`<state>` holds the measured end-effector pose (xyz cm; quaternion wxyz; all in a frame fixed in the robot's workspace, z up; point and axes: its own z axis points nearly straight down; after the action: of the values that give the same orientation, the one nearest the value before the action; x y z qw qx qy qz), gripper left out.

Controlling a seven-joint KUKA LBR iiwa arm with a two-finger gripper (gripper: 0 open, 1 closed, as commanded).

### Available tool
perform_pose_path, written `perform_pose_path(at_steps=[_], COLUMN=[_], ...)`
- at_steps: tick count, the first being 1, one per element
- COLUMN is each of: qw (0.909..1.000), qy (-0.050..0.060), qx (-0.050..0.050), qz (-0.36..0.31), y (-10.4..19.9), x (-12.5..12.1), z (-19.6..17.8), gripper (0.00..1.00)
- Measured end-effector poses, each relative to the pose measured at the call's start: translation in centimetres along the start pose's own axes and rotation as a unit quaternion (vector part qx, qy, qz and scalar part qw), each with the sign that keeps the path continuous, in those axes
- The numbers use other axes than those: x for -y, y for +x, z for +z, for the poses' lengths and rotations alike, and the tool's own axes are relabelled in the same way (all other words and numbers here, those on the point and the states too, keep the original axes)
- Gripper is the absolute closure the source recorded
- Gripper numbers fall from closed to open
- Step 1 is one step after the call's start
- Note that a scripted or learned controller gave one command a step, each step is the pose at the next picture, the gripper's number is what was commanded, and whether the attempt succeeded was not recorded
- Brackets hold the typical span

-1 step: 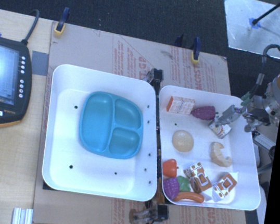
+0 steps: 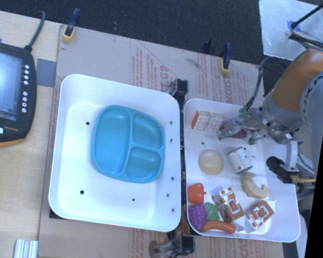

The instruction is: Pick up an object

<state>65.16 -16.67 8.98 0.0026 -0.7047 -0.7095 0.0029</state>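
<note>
The right white bin point(image 2: 288, 233) holds several toy foods. A small orange-and-white carton point(image 2: 207, 121) lies at its far left, with a beige round bun point(image 2: 211, 162) and a white-and-red can point(image 2: 240, 159) nearer the middle. A tan curved pastry point(image 2: 254, 186) lies to the right. Along the near side are a red pepper point(image 2: 196, 192), purple grapes point(image 2: 197, 216), a green piece point(image 2: 211, 211), a sausage point(image 2: 219, 227) and two iced waffle pieces point(image 2: 229, 203) point(image 2: 260, 214). My gripper point(image 2: 238, 130) hangs low over the bin's far part, just right of the carton and above the can.
The left white bin point(image 2: 68, 141) bears a blue three-compartment plate point(image 2: 128, 144). A tablet controller point(image 2: 0, 94) sits on the bench at far left. Clamps point(image 2: 227, 54) hold the cardboard sheet at the back. The grey arm with its orange band point(image 2: 301, 74) fills the upper right.
</note>
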Motion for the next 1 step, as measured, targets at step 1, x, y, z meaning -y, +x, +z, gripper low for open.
perform_pose_path(at_steps=[1], qw=[1.0], qy=[-0.001], qx=[0.0], qz=[0.001], y=[3.73], x=[6.18], z=[-0.13], gripper=[0.0])
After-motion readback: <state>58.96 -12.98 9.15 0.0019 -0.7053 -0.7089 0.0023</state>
